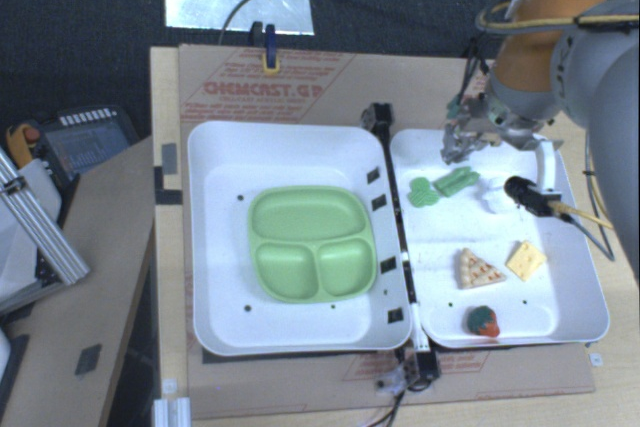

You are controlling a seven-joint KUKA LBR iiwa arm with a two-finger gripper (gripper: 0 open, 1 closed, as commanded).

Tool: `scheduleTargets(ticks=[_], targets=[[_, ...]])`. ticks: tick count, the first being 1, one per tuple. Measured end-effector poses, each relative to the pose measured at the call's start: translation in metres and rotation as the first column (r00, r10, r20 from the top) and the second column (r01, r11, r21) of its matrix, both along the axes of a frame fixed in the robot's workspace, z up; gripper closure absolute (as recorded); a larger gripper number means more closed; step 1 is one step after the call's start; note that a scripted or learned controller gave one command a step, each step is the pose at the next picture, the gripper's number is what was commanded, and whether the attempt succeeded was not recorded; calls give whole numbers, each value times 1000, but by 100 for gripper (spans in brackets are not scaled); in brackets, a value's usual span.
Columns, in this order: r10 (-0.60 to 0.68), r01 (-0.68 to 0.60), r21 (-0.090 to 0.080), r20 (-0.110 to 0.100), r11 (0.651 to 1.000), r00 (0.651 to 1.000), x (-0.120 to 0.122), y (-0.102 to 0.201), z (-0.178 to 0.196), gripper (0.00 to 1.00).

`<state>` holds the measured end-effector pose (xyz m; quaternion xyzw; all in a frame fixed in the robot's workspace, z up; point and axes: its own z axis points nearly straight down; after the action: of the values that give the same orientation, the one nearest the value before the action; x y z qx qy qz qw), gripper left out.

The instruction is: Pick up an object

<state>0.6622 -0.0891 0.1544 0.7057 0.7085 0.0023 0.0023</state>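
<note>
My gripper hangs over the far part of the right bin, reaching in from the right. Just below and in front of it lies a green toy vegetable, a pod with a round leafy end; I cannot tell whether the gripper touches it. Nearer the front of the same bin lie a pizza slice, a yellow cheese wedge and a red fruit with a green top. A small white piece sits right of the green toy.
The left bin holds a green divided plate at its middle. A black-clipped divider runs between the two bins. A grey device and metal rails stand off the bench at the left.
</note>
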Motion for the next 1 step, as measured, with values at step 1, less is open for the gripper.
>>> scheduleTargets(ticks=[1], targets=[[1,-1,0,0,1000,1000,3,0,44,100]])
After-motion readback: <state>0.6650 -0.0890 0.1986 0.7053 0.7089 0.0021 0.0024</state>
